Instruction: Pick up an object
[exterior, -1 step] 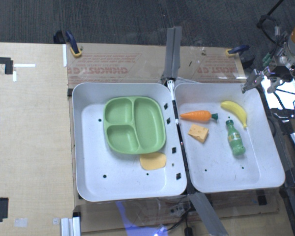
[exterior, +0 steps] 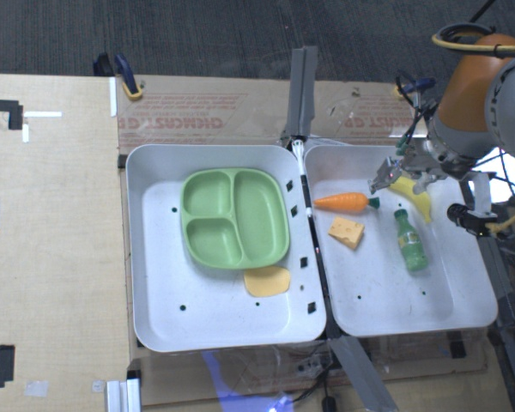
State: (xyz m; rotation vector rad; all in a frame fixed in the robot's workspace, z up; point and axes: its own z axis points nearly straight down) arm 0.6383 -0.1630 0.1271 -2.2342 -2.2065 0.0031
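1. dark grey carpet (exterior: pixel 197 15) filled the twelve o'clock strip of the view, and below it lay a pale wooden bench (exterior: pixel 51 256) with black corner marks and a sheet of printed cardboard (exterior: pixel 206 114) behind the bins.
2. at nine o'clock of centre sat the left white bin (exterior: pixel 154 299); a green divided plate (exterior: pixel 235 218) with three compartments lay flat in its upper middle.
3. a flat yellow-orange piece (exterior: pixel 267 281) touched the plate's rim at the plate's five o'clock, on the bin floor.
4. the right white bin (exterior: pixel 386 307) stood just beside the first, their walls touching along the middle.
5. within it an orange carrot (exterior: pixel 342 202) lay on its side near the dividing wall, green end pointing to three o'clock.
6. a yellow cheese wedge (exterior: pixel 347 232) sat just at the carrot's six o'clock, apart from it.
7. a green bottle (exterior: pixel 409 241) lay at the wedge's three o'clock, cap toward twelve.
8. a yellow banana (exterior: pixel 412 195) lay at the bottle's twelve o'clock, partly under the gripper (exterior: pixel 401 177).
9. the grey arm with its orange band (exterior: pixel 472 80) came in from two o'clock; whether the fingers were spread or pinched i could not tell.
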